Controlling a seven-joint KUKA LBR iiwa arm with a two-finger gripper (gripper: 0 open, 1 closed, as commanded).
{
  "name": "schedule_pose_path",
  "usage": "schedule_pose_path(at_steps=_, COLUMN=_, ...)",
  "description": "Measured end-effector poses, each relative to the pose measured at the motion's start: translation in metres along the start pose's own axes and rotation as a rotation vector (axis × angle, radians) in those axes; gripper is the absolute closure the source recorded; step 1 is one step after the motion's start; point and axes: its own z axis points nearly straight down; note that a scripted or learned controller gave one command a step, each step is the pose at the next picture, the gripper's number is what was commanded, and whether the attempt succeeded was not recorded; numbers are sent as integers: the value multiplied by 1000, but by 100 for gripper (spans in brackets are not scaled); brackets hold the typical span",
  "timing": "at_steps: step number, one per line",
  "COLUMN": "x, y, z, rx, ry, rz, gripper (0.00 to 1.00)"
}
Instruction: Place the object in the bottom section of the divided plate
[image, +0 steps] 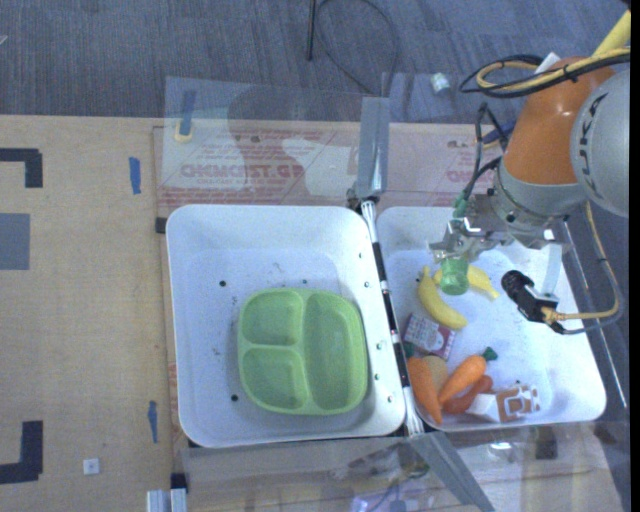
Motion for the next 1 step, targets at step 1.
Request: schedule_pose_path(at_steps=1, x=55, y=-43, z=-7, rx=0, ry=2, rz=-230, gripper=100)
